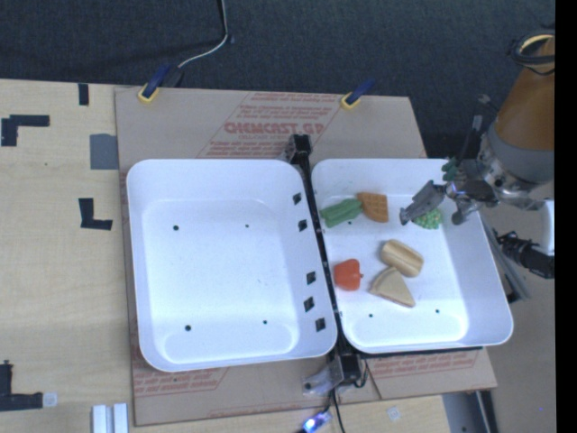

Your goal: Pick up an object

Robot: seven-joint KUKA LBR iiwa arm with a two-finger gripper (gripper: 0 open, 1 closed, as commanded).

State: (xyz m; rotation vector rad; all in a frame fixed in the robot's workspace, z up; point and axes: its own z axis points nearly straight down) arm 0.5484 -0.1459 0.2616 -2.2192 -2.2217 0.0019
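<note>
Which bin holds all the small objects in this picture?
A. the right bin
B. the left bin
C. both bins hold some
A: the green piece, the orange-brown piece, the red piece and the two tan pieces all lie in the right bin.

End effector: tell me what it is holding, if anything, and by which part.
It cannot be told. The end effector sits right over a small green toy in the right bin, but no grip is visible.

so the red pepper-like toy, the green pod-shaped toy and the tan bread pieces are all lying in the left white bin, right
Not quite: the camera view shows the red pepper-like toy, the green pod-shaped toy and the tan bread pieces all lying in the right white bin, not the left white bin.
</note>
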